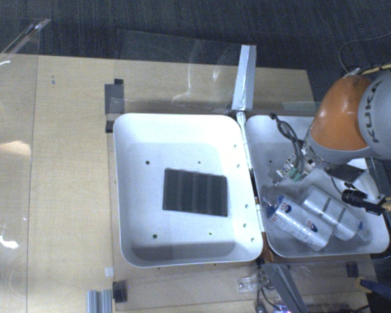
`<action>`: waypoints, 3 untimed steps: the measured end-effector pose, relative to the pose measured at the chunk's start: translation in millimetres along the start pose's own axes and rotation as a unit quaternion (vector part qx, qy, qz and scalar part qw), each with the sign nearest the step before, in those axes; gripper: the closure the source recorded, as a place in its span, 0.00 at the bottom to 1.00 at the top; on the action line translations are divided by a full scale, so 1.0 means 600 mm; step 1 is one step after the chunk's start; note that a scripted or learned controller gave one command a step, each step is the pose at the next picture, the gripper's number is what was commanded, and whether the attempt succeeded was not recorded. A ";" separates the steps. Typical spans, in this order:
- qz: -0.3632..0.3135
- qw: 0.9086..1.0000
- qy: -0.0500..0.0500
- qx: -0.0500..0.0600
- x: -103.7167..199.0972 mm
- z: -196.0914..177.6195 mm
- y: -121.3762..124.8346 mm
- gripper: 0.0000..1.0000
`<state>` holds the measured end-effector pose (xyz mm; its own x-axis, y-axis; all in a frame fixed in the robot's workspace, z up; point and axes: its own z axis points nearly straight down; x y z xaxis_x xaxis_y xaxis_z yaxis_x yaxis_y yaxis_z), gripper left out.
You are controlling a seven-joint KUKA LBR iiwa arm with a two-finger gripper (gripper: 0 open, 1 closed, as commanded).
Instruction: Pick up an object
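Right bin point(274, 243): bottles point(300, 223) below hand point(293, 168)

Arm: the grey KUKA arm point(378, 119) enters at the right edge of the frame, in its upper right part.
Band: a rounded orange band point(339, 113) sits above the wrist, bulging toward the left, with grey casing to its right.
Wrist: below the band the grey wrist narrows and points down and left, toward the middle right of the frame.
Gripper: the two-finger gripper point(292, 169) is at the arm's lower left end, small and partly hidden among cables.
Cables: thin dark cables loop beside the wrist.
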<state>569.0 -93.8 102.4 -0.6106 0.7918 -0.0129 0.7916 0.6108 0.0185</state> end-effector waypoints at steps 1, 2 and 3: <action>0.000 1.000 0.000 0.000 0.000 0.000 0.000 0.00; 0.008 1.000 0.000 0.001 0.078 0.017 -0.100 0.00; 0.182 0.983 0.001 0.004 0.032 0.021 -0.025 0.00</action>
<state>545.7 -87.8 89.2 -0.2872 0.9579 -0.0044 0.9578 0.2873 0.0126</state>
